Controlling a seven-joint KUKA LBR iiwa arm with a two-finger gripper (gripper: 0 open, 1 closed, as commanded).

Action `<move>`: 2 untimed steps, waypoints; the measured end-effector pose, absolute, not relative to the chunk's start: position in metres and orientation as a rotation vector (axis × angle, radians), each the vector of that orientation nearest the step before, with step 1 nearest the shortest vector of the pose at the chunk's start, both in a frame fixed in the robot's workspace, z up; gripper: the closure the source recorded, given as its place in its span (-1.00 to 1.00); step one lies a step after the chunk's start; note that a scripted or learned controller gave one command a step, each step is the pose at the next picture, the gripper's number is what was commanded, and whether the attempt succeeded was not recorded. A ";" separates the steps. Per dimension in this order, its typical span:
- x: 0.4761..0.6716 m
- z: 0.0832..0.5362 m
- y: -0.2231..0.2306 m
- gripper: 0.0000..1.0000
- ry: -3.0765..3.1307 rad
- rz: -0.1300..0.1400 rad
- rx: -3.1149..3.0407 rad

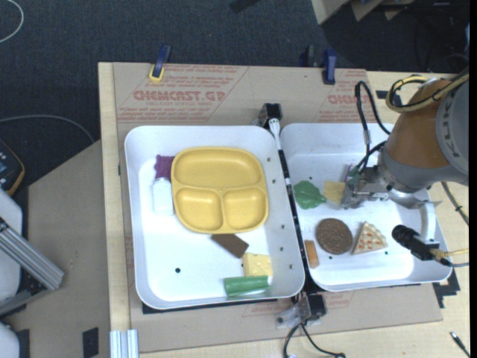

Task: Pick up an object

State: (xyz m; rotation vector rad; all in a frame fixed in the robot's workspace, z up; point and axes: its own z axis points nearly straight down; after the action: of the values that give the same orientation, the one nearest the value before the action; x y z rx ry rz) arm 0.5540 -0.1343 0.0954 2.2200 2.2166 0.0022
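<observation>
My gripper (358,191) hangs low over the middle of the right bin (373,277), with the grey and orange arm reaching in from the right. Just left of it lies a small yellow piece (332,192), partly hidden by the gripper, and beside that a green leafy piece (307,195). In front of the gripper sit a round brown cookie (334,236) and a pizza slice (370,239). A small orange stick (311,253) lies against the bin's left wall.
The left bin (145,230) holds a yellow compartment tray (220,187), a purple piece (163,166), a white piece (162,197), a brown slab (230,243), a yellow cheese block (257,264) and a green piece (246,285).
</observation>
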 end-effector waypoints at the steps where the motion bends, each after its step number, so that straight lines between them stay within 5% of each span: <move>1: 0.558 0.140 -0.129 1.00 2.219 0.004 2.216; 2: 0.560 0.196 -0.140 1.00 2.216 0.005 2.216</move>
State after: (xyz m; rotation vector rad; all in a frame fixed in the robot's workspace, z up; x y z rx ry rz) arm 0.5598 -0.1400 0.1960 2.2160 2.2161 0.0050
